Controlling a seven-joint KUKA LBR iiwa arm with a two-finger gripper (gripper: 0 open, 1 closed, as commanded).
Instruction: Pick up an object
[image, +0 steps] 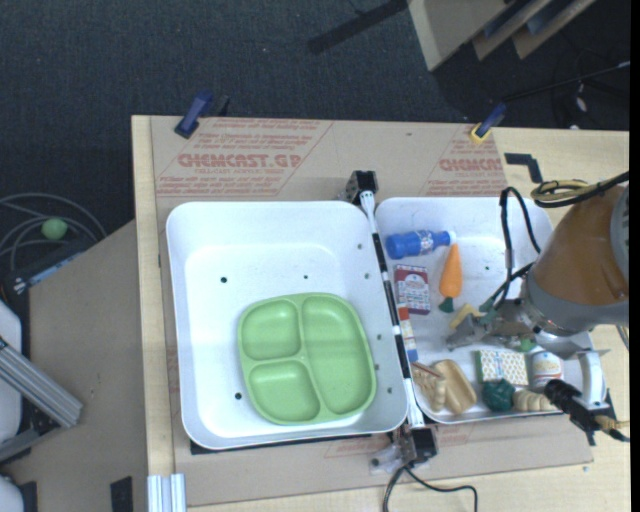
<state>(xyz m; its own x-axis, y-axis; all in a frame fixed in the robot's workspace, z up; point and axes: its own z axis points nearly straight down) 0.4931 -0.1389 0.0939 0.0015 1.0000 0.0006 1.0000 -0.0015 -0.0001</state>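
- Your claw (478, 325) hangs low over the middle of the right bin (520, 212); you cannot tell how wide it stands or whether it grips anything.
- A blue bottle (417, 243), an orange carrot (452, 271) and a red packet (411, 289) lie near the bin's left wall; open floor sits along the far rim.
- The near edge is crowded: a tan bread-like piece (448, 385), a patterned block (502, 364) and a dark green lump (497, 396).
- The left bin (200, 250) holds a green divided tray (303, 357); you have bare floor toward its far wall.
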